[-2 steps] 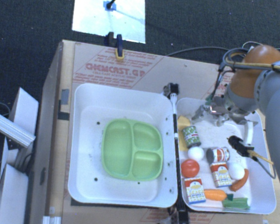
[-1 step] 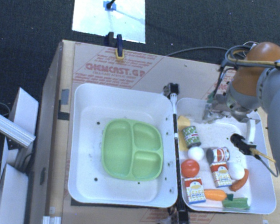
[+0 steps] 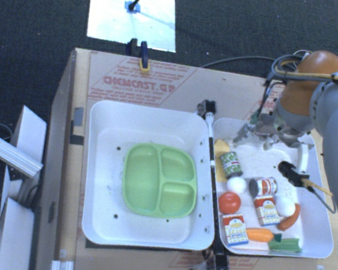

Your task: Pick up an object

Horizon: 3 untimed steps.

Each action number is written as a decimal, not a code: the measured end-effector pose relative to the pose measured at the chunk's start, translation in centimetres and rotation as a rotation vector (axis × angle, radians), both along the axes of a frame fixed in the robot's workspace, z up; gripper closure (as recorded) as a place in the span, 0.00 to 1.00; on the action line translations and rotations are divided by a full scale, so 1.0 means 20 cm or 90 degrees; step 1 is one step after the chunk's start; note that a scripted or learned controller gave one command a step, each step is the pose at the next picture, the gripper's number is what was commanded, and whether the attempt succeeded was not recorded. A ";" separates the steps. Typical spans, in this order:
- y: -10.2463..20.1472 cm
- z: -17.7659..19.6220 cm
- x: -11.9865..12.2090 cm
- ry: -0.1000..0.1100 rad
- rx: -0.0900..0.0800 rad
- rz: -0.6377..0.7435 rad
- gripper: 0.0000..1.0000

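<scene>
Arm (image 3: 320, 101) bent low over right bin (image 3: 321, 236).

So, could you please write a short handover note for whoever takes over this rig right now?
Tool: hovering over the back of the right bin, nothing visibly held; the view does not settle how it is set.
Right bin contents: green-labelled can, red-labelled can, two white eggs, tomato, two small cartons, carrot, a yellow piece at the back left.
Left bin: holds a green divided tray.
Done: nothing picked up yet.
Left: lower onto one object, grasp and lift; the green-labelled can lies nearest the tool.
</scene>
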<state>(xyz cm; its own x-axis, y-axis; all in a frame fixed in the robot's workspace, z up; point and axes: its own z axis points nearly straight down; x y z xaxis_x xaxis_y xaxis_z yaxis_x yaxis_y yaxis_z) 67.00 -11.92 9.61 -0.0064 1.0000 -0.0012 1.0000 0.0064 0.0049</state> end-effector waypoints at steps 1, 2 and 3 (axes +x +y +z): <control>-0.03 -0.06 -0.01 0.002 0.000 -0.003 0.00; 0.01 -0.06 -0.01 0.002 0.000 -0.001 0.00; 0.05 -0.06 -0.01 0.002 0.000 -0.001 0.00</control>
<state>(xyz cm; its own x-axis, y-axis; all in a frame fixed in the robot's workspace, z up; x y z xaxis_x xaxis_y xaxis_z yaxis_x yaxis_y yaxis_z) 66.90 -10.97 8.48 -0.0053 1.0000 -0.0005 1.0000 0.0053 0.0013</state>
